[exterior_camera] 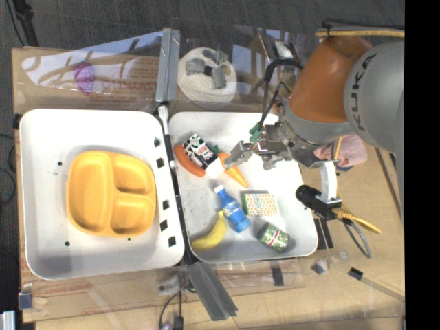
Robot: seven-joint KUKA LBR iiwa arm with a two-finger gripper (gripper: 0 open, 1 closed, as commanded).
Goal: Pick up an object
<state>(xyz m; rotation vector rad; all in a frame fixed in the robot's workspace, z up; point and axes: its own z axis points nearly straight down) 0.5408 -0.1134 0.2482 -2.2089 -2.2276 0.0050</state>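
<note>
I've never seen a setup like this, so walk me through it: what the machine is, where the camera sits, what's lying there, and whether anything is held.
One camera looks down at a slant on two white bins. The grey and orange arm reaches in from the right; its claw hangs over the right bin, near a carrot. I cannot tell if it holds anything. That bin also has a banana, blue bottle, can, small box and a black-and-white pack. The left bin holds a yellow tray.

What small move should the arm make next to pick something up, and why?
Probably lower the hand straight down onto the carrot. The hand hovers just above the carrot's near end in the right bin, with nothing between its fingers that I can see.
</note>
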